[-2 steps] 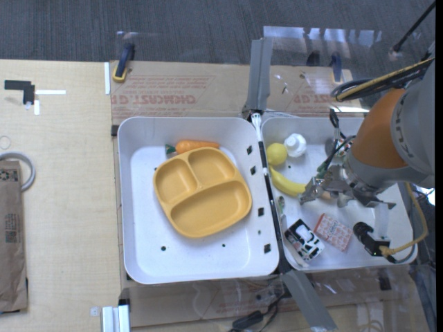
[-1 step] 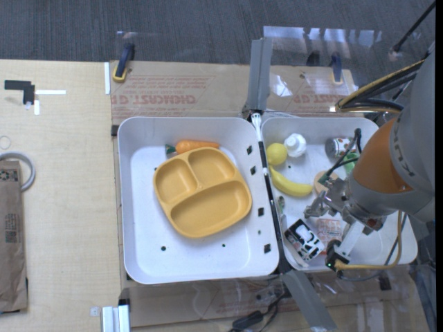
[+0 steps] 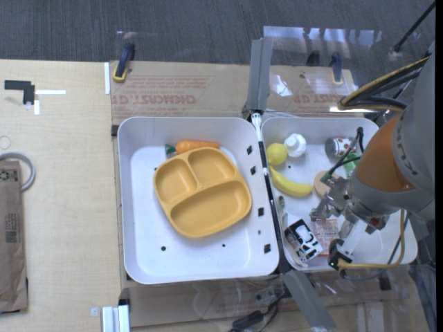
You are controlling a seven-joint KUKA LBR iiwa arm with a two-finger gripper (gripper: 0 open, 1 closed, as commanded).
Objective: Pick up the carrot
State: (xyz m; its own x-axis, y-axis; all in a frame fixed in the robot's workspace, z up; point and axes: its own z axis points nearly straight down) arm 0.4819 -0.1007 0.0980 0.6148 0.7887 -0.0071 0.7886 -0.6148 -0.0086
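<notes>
The carrot (image 3: 197, 145) is orange with a green tip at its left end. It lies in the left bin (image 3: 138, 206), against the far rim of a yellow divided plate (image 3: 202, 191). My gripper (image 3: 302, 238) is low in the right bin (image 3: 346, 131), near that bin's front left corner. It is well to the right of the carrot and nearer the camera, with the wall between the bins in between. The grey arm with its orange band (image 3: 384, 168) hides the right part of that bin.
The right bin holds a lemon (image 3: 276, 154), a banana (image 3: 291, 184), a small white bottle (image 3: 295, 144), a can (image 3: 340, 146) and a few partly hidden items under the arm. Black clips sit on the wall between the bins (image 3: 263, 185).
</notes>
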